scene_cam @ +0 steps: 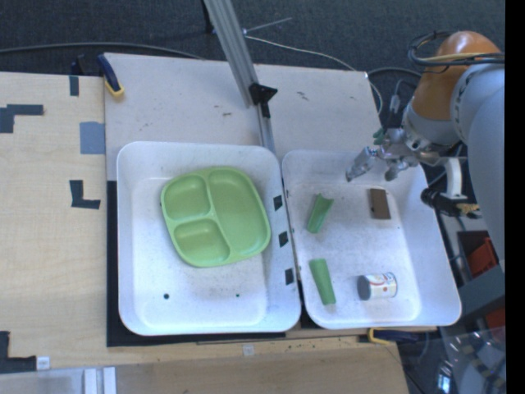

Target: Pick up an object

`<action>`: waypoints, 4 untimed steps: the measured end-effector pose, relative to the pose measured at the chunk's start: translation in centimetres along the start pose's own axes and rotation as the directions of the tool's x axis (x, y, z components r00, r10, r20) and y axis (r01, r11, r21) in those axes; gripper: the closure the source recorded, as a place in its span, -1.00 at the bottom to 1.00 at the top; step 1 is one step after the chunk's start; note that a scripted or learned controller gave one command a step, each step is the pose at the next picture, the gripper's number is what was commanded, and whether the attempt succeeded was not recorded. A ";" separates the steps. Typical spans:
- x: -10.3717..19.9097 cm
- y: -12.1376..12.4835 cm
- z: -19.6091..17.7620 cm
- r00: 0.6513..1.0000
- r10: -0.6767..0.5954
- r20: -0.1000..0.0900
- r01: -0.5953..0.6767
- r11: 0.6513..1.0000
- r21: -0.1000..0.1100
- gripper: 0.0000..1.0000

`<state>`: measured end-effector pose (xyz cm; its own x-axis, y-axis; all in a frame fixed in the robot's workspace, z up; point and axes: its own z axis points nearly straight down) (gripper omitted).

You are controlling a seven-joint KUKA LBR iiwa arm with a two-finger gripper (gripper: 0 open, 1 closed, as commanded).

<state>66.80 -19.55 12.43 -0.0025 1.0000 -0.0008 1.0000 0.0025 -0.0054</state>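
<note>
My gripper hangs over the back of the right bin, its two fingers spread open with nothing between them. A brown block lies just in front of it. Left of that block rests a green piece, tilted. Nearer the front of the same bin lie a second green piece and a small white can with a red band on its side.
The left bin holds a green divided plate. A metal pole slants down to the bins' shared wall. A blue and yellow clamp sits at the bench's back left.
</note>
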 end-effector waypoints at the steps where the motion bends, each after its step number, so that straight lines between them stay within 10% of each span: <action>1: 0.0 0.0 3.4 1.000 0.001 0.001 -0.001 1.000 0.002 -1.00; 2: 0.0 0.0 2.4 1.000 0.000 0.002 0.000 1.000 0.002 1.00; 4: 0.4 0.5 -10.4 1.000 0.001 0.001 -0.001 1.000 -0.011 1.00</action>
<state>67.36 -19.13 22.86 -0.0013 1.0000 -0.0015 1.0000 0.0013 0.0055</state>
